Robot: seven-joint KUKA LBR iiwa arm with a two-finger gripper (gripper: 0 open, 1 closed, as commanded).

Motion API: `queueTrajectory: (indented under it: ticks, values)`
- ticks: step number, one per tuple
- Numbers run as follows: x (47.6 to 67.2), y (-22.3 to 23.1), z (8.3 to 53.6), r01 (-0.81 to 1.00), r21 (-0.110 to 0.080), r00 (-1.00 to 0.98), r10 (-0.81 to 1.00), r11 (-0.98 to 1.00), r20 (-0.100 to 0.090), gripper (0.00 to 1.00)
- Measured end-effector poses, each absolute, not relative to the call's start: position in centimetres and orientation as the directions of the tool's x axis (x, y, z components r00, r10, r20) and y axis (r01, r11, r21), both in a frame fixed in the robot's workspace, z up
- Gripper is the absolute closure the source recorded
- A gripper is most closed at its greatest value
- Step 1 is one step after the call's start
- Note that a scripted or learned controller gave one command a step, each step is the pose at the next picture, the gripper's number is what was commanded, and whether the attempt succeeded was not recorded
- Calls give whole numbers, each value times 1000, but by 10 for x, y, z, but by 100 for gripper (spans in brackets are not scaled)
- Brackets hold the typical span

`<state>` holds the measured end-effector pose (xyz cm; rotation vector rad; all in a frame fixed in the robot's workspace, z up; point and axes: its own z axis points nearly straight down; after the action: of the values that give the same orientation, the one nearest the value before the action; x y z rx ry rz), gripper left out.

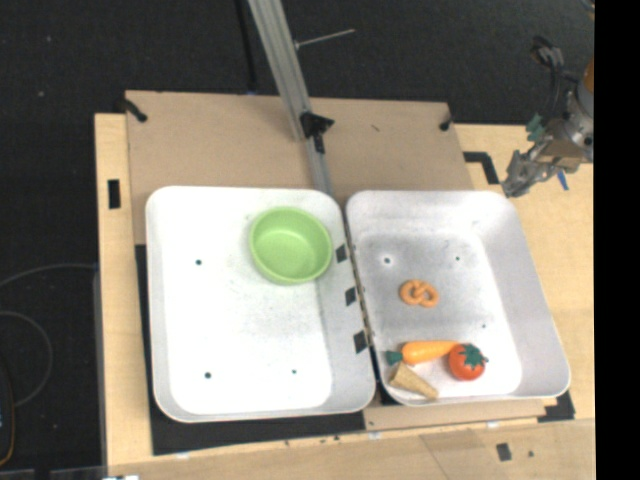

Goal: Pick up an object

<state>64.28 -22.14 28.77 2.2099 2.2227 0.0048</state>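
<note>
In the right bin (500, 238) lie an orange pretzel (419, 293) near the middle, and along the front an orange carrot (428, 351), a red tomato (466, 362) and a tan wedge (412, 380). A green bowl (290, 245) sits in the left bin (200, 368) at its far right. My gripper (527, 175) hangs at the right edge of the view, just beyond the right bin's far right corner, well away from all the objects. Nothing shows between its fingers.
A grey metal pole (285, 68) slants down from the top to the gap between the bins. The bins rest on a brown board (390, 138) on the wooden bench, with black clips along the divide.
</note>
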Motion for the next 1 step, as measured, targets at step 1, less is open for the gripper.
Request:
queueTrajectory:
  ticks: [1]
  values:
    - [647,-173,274,1000,0,-5,1000,5,-1,100]
